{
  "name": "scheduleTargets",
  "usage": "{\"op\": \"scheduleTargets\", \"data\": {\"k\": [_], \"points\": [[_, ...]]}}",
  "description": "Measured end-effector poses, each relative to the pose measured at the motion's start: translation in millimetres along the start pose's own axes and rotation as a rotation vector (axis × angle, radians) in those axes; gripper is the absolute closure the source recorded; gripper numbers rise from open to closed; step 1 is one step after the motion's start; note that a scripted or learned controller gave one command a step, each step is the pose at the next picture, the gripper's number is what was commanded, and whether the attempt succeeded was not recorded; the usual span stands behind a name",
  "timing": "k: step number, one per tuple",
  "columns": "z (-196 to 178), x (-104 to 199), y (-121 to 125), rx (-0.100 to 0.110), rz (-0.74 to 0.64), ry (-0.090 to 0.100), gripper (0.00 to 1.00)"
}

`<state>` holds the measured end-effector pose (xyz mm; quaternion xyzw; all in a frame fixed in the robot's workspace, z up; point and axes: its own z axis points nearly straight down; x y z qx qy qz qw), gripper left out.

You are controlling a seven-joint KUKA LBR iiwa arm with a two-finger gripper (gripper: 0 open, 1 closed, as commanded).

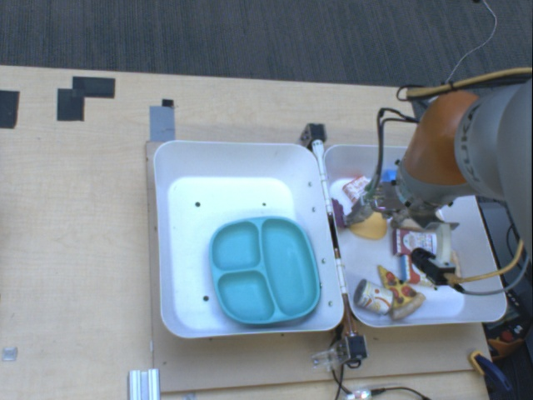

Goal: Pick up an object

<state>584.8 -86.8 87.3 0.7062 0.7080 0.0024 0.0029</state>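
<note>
Objects (391,294) clutter the right bin (491,307), labels unreadable; whether the gripper (366,211) grips anything, cannot tell.

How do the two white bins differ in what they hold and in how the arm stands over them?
The left bin holds one thing, a light blue divided plate; the right bin holds several small items, among them a pizza slice toy and a yellow piece. The arm hangs over the right bin, while the left bin lies open to view. Both are shallow, white and sit side by side.
</note>
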Motion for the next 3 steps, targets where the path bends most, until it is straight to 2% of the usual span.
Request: {"op": "scheduleTargets", "data": {"k": [1,2,3], "points": [[-11.3,0.8,1.7,-0.004,-0.002,0.001,1.00],[-98.2,57.2,-43.2,0.004,-0.003,0.002,1.00],[-126.6,52.9,-93.1,0.008,0.000,0.002,1.00]]}}
